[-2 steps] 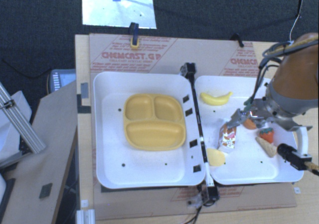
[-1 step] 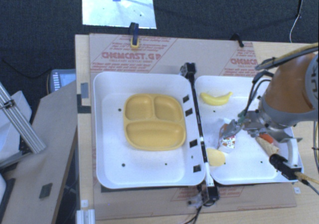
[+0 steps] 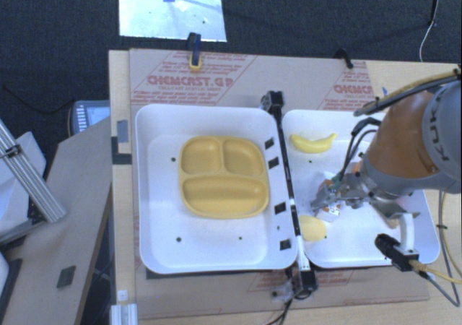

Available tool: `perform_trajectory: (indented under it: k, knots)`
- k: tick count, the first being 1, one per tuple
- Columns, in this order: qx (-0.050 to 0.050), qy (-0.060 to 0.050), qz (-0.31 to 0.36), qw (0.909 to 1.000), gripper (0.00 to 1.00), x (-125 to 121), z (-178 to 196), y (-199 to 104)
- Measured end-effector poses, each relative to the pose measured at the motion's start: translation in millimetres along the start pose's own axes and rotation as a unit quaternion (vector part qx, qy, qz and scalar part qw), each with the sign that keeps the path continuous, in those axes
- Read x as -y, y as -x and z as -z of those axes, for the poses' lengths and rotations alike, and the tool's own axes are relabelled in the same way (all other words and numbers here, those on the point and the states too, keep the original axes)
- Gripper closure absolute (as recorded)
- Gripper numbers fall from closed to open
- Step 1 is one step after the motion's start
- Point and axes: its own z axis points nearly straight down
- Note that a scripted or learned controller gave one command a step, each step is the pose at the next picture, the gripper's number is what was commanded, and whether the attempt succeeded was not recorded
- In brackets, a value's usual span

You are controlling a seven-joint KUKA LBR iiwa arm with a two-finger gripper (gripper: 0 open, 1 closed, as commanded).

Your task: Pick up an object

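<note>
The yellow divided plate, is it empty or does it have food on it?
Empty: the plate in the left bin shows three bare yellow compartments.

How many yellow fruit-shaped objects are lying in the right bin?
2. A banana lies near the far left corner of the right bin. A round yellow fruit lies by the bin's near left side. The arm may hide others.

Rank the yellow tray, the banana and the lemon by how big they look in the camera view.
Largest to smallest:
1. Tray
2. Banana
3. Lemon, though it looks close to the banana in size, so that order is unsure.
</note>
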Motion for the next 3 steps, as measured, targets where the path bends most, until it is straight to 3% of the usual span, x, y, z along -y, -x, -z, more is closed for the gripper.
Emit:
perform_trajectory:
  k: [1,3]
  knots:
    - [0.001,0.003,0.000,1.0000,1.00,-2,13,1]
    - [0.001,0.005,0.002,1.0000,1.00,0,95,-3]
